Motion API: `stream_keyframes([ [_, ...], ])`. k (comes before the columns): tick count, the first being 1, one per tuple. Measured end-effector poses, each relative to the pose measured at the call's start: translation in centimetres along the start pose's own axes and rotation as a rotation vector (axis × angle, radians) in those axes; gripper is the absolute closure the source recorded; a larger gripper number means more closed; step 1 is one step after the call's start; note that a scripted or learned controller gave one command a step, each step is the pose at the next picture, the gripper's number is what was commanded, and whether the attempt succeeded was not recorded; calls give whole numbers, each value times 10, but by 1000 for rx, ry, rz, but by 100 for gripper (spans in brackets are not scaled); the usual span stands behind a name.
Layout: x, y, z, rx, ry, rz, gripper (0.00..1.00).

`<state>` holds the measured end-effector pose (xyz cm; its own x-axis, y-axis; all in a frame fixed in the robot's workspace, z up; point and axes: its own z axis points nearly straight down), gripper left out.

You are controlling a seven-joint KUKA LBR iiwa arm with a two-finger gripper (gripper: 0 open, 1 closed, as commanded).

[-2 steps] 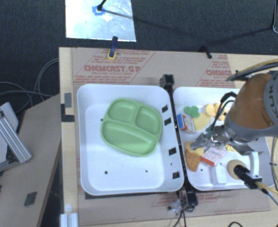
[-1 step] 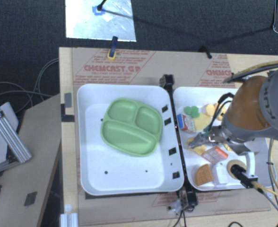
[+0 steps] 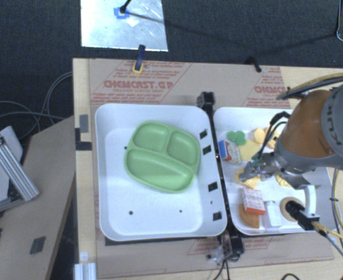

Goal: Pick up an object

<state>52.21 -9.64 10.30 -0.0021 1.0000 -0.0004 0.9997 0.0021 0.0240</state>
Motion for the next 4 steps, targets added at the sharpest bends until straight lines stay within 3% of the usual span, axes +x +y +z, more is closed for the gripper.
stream_keyframes([
  [1,-10,6,-55,17,-1,-1,100],
  [2,-16,17,-105,17,-1,-2,100],
  [3,-16,19,-122,21,0,-2,100],
  [4,34,24,-126,21,2,-7,100],
])
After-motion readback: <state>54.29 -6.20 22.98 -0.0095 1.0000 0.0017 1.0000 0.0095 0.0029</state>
